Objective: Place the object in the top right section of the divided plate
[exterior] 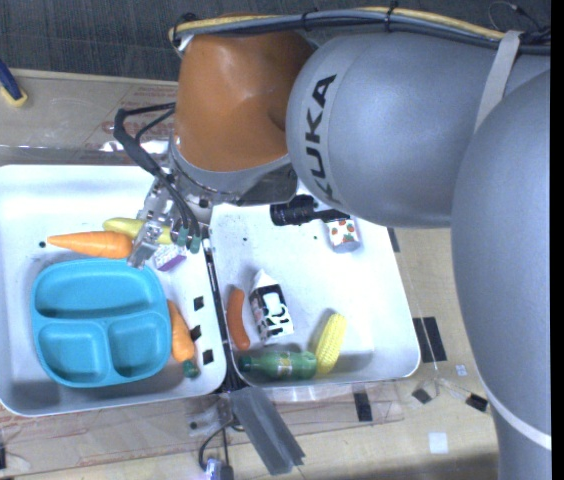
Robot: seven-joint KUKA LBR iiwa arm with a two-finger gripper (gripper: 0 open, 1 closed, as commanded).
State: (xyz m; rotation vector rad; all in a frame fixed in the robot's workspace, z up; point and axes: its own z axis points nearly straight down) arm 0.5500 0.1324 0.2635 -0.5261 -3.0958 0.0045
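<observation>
A blue divided plate [97, 330] lies in the left bin [7, 268], with one long section at the top and two smaller ones below. My gripper [160, 236] hangs just above the plate's top right corner, over a yellow item [127, 227] and a small purple-and-white item [170, 258]. An orange carrot [87, 243] lies along the plate's upper edge, left of the gripper. A second carrot [180, 333] lies against the plate's right side. The plate's sections hold nothing.
The right bin [387, 298] holds a sausage [237, 320], a black-and-white box [273, 312], a corn cob [329, 340], a green item [280, 366] and a small spotted cube [343, 233]. The bulky arm covers the back of both bins.
</observation>
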